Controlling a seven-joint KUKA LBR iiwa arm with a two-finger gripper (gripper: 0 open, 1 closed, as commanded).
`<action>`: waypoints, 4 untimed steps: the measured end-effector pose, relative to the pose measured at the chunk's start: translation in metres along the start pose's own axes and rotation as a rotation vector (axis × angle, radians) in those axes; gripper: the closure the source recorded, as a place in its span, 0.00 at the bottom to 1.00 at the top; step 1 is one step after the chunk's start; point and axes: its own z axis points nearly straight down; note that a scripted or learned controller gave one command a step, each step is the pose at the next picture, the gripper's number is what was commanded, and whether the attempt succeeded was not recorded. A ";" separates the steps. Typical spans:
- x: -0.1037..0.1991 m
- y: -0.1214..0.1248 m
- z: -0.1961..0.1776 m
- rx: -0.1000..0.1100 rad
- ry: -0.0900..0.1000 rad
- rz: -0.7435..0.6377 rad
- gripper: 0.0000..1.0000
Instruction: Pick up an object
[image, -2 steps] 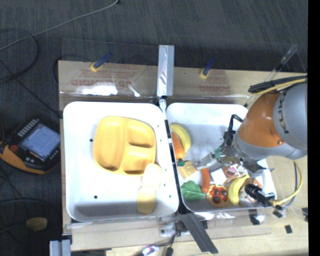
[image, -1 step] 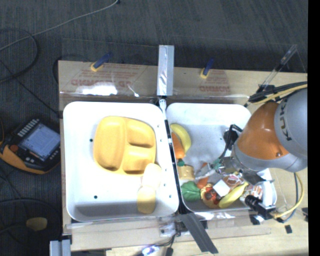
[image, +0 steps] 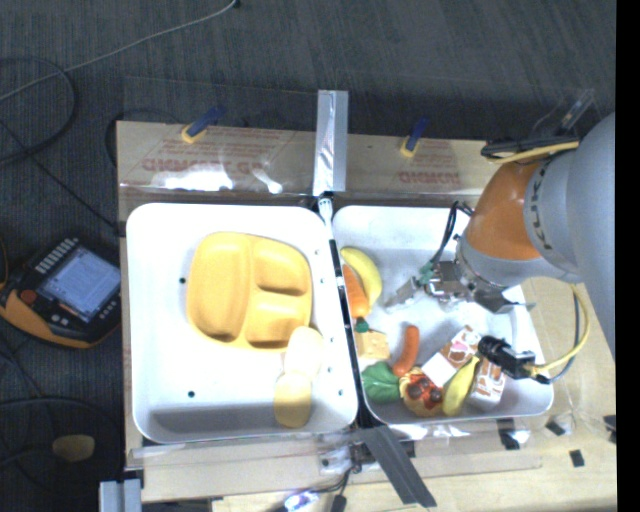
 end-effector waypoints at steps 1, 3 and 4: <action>0.000 0.000 0.000 0.000 0.000 0.000 0.00; 0.029 -0.001 0.000 0.003 -0.003 -0.038 0.00; 0.032 -0.054 -0.002 -0.005 -0.002 -0.171 0.00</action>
